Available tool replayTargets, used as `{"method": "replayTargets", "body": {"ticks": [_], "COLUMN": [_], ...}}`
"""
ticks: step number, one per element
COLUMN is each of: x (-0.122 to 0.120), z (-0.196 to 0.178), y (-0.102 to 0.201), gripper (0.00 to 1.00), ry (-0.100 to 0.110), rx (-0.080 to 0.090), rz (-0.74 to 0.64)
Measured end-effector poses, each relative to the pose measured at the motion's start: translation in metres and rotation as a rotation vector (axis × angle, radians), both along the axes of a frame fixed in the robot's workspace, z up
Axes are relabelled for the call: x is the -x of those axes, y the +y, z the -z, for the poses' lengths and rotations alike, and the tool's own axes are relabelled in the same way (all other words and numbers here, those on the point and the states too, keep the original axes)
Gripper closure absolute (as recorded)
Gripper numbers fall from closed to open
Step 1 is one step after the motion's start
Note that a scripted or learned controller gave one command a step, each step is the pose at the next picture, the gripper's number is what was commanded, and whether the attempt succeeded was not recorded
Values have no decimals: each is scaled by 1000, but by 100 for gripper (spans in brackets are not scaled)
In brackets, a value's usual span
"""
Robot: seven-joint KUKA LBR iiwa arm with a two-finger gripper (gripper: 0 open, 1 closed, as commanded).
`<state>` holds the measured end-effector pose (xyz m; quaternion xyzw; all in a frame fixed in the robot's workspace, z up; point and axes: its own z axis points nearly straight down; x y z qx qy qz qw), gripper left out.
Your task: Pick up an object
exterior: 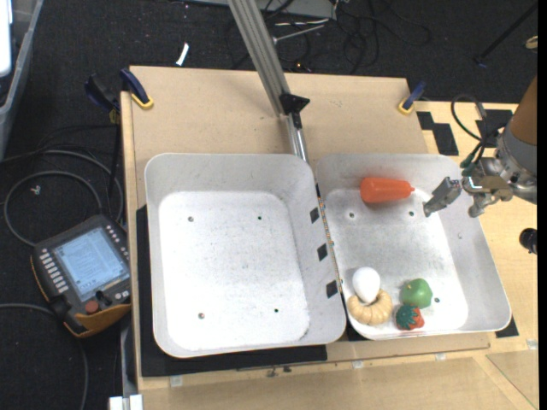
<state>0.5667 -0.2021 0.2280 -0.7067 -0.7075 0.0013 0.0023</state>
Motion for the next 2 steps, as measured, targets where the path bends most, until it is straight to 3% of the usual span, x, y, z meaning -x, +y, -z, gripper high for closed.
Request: {"method": "replayTargets", "body": {"ticks": [1,2], "x": [-1,8], "z": [-3,58], "y": [0,-3], "gripper": [0,0], "ry": [-4,1], "rx": [1,0], "rz": [-1,2]}}
